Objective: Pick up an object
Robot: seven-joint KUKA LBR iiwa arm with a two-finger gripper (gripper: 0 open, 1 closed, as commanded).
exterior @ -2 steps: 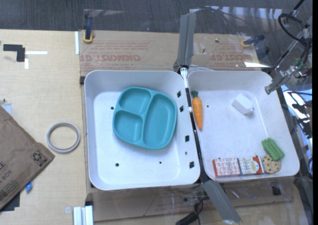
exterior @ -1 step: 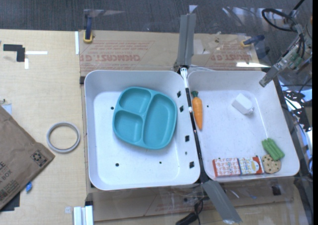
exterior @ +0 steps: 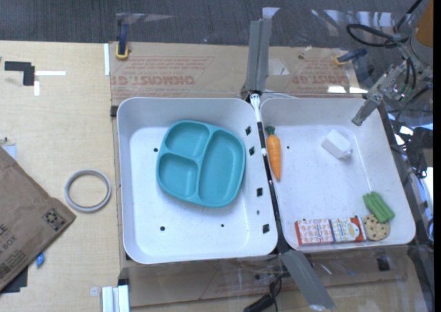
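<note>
Claw (exterior: pixel 364 112): seen at the upper right, over the far right corner of the right bin; whether it is spread or closed cannot be told, and nothing is seen gripped in it.
Arm (exterior: pixel 403 76): grey metal and cables are seen reaching in from the right edge.
Left bin (exterior: pixel 131 166): a teal divided plate (exterior: pixel 201 163) with three compartments is laid near its middle.
Right bin (exterior: pixel 310 186): several small things are spread across it, all apart from the claw.
Toy carrot (exterior: pixel 274 156): laid lengthwise along the right bin's left wall, green top toward the far side.
White block (exterior: pixel 337 144): placed in the far half of the right bin, the thing nearest the claw.
Green toy (exterior: pixel 377 206): set near the right wall, just above a biscuit (exterior: pixel 375 228).
Flat printed box (exterior: pixel 329 231): laid along the near wall, touching the biscuit at its right end.
Tabletop (exterior: pixel 55 118): a tape ring (exterior: pixel 87 189) and a cardboard box (exterior: pixel 24 217) are seen left of the bins.
</note>
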